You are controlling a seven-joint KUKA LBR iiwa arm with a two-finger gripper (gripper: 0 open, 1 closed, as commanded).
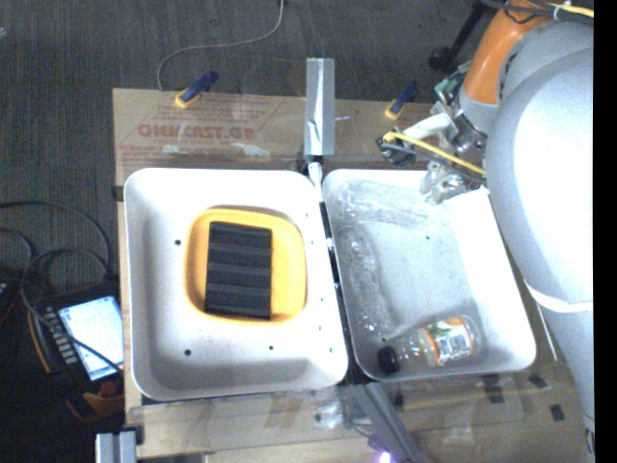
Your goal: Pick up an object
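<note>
In the right bin (482, 258) a small clear bottle (431, 342) with an orange-and-green label and a black cap lies on its side near the front edge. A clear plastic bottle (361, 270) lies along that bin's left wall, and another clear plastic piece (381, 204) rests near its back. In the left bin (154, 258) a yellow dish (198, 258) holds a black ribbed block (239, 269). My gripper (443, 177) hangs over the back right corner of the right bin, apart from the bottles.
The big grey arm (554, 162) covers the right side of the right bin. A metal post (319, 109) stands behind the divide between the bins. Clamps (196, 88) and cables sit on the board behind, and a lit tablet (89, 328) lies on the floor at left.
</note>
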